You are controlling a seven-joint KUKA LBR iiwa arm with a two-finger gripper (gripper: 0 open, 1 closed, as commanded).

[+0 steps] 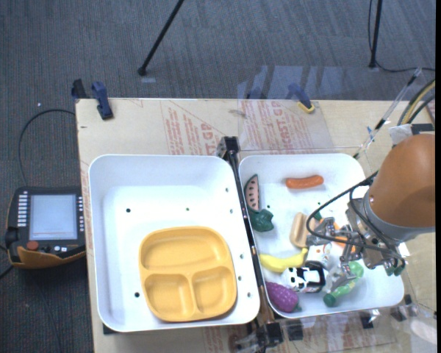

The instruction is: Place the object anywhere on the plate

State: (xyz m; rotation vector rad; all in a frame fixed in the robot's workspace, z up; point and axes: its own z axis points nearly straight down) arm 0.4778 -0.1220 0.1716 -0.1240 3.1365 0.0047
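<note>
A yellow divided plate (187,272) lies in the left bin (110,190), toward its front. The right bin (345,164) holds several toy foods: a watermelon slice (253,192), an orange sausage (304,182), a dark green leafy piece (262,220), a tan bun (299,230), a yellow banana (283,260), a black-and-white object (304,276), a purple fruit (282,296) and a green vegetable (342,290). My gripper (343,262) hangs low over the right bin's front right part, just above the green vegetable and right of the black-and-white object.
The arm's orange band (406,186) covers the right bin's right side. A teach pendant (48,223) lies on the floor left of the bench. Blue clamps (101,99) sit at the bench's back edge. A tripod leg (165,28) stands behind.
</note>
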